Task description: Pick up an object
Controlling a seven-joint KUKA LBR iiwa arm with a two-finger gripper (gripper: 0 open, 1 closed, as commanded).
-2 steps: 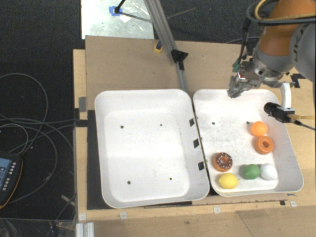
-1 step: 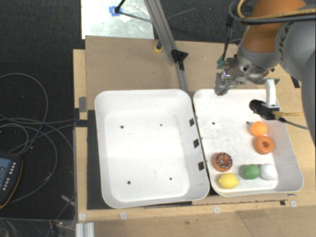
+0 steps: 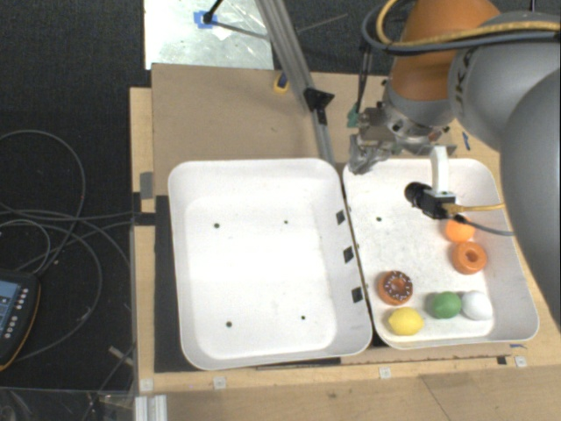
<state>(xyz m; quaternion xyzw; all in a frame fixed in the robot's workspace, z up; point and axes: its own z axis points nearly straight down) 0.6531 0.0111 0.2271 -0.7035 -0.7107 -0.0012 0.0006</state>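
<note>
The arm (image 3: pixel 491 68) enters from the upper right of the frame, its orange band (image 3: pixel 443 20) above the wrist, and the gripper (image 3: pixel 364 160) sits over the upper left corner of the right bin (image 3: pixel 517 323), close to the divide between the two bins. Whether the fingers are spread or pressed together cannot be told: they show only as a small dark, blurred shape at the bin's rim, and no object shows between them. The objects lie in the right bin, grouped toward its lower right, well apart from the gripper. An orange ring (image 3: pixel 469 257) lies near the right wall, with a smaller orange ball (image 3: pixel 458 231) just above it. Below them, in a loose row along the bin's lower edge, lie a brown donut (image 3: pixel 396 287), a yellow lemon (image 3: pixel 405 321), a green ball (image 3: pixel 444 304) and a white ball (image 3: pixel 477 305); the green and white balls are touching or nearly so. A black part on a white stem (image 3: pixel 429 191) hangs from the arm over the middle of the right bin, with a yellow cable (image 3: pixel 478 207) running from it to the right, above the orange ball. The left bin (image 3: pixel 254 261) lies in the middle of the frame on the brown surface (image 3: pixel 219 112). A grey pole (image 3: pixel 289 51) slants from the top of the frame down to the bins' upper junction, just left of the gripper. Black cables (image 3: pixel 53 226) and a handheld pendant (image 3: pixel 13 310) lie on the dark floor at the left.
</note>
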